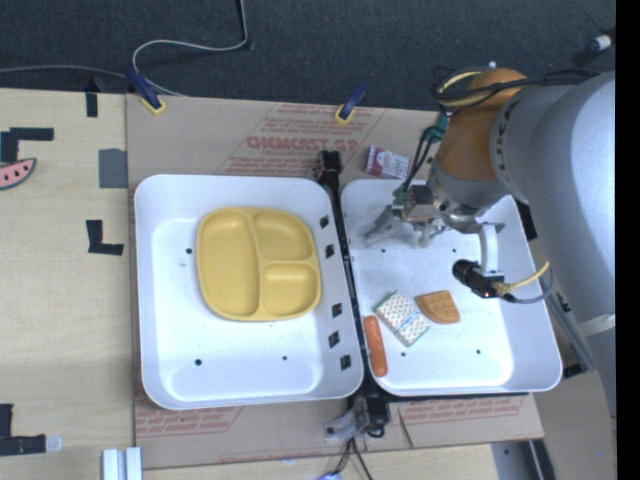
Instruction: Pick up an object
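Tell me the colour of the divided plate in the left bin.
Yellow: the divided plate, seen in the camera view.

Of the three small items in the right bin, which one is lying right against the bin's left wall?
The orange carrot-shaped piece, long and thin, along the left wall of the right bin. The checkered packet and the tan wedge sit further in.

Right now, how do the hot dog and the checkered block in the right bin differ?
The hot dog is orange-red, long and thin; the checkered block is pale, patterned and squarish. The hot dog lies along the right bin's left wall; the checkered block sits farther in, turned diagonally beside a tan piece. Both lie flat in that bin.
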`<state>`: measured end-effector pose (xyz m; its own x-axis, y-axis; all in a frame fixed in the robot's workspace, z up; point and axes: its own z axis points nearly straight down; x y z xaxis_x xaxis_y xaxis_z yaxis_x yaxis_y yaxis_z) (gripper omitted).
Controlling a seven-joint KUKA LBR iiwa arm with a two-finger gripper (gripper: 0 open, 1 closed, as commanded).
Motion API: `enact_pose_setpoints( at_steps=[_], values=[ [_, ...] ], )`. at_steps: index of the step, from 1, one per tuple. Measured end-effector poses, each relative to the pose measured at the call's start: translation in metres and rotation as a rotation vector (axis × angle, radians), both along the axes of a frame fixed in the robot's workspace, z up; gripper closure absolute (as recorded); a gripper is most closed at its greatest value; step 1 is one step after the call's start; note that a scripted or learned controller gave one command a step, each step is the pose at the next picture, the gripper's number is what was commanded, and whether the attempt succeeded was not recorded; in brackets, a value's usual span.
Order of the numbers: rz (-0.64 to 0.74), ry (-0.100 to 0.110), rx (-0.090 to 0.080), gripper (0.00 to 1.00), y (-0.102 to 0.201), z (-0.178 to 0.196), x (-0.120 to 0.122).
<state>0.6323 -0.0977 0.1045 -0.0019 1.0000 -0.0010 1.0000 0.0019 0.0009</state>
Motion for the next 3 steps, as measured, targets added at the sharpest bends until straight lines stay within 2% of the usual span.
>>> enact_pose_setpoints(
  at_steps=[1, 2, 3],
  values=[
    [0.0, 0.001, 0.002, 1.0, 0.001, 0.009, 0.0],
    [0.001, 0.001, 0.001, 0.0, 0.001, 0.009, 0.0],
    [-0.002, 0.0, 0.001, 0.0, -0.012, -0.018, -0.086]
  ],
)
